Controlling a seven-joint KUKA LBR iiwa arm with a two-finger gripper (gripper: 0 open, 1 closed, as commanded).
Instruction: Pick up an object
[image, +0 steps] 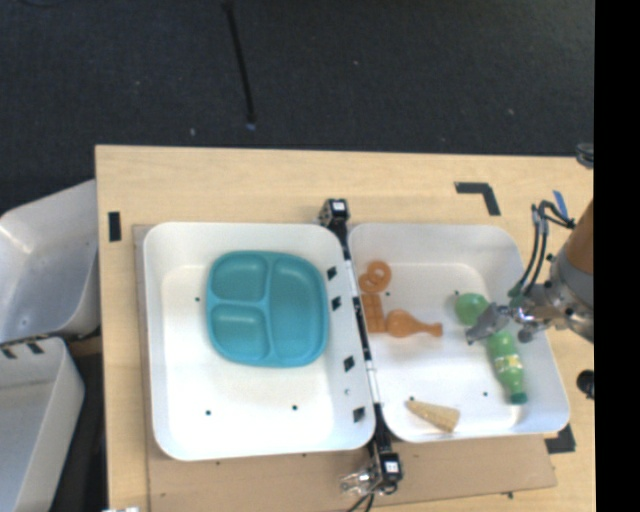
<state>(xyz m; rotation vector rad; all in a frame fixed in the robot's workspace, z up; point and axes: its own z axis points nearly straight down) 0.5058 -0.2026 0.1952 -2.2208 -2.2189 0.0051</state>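
two shallow white plastic bins side by side on a pale wooden bench (220, 180). in the left bin (170, 400), a teal plastic plate with three compartments (268, 306), lying flat near the middle, slightly toward the far side.

in the right bin (440, 250), several small things. at the right side, a green plastic bottle with a lighter label and a darker green cap (507, 366), lying flat, cap end pointing toward the near right corner. just beyond its upper end, a round green lump (471, 306), touching or nearly touching the bottle; cannot tell which. near the dividing wall, an orange ring-shaped piece (376, 277), and below it an orange pear-shaped toy with a narrow neck (406, 324), neck pointing right. close to the near rim, a tan wedge-shaped piece like a cone (434, 413), lying on its side, well apart from the rest.

reaching in from the right, the grey arm with an orange band (578, 250), with the two-finger gripper (503, 322) low over the right bin, right at the bottle's upper end and beside the green lump. fingers look spread apart, with nothing clearly seen clamped between them.
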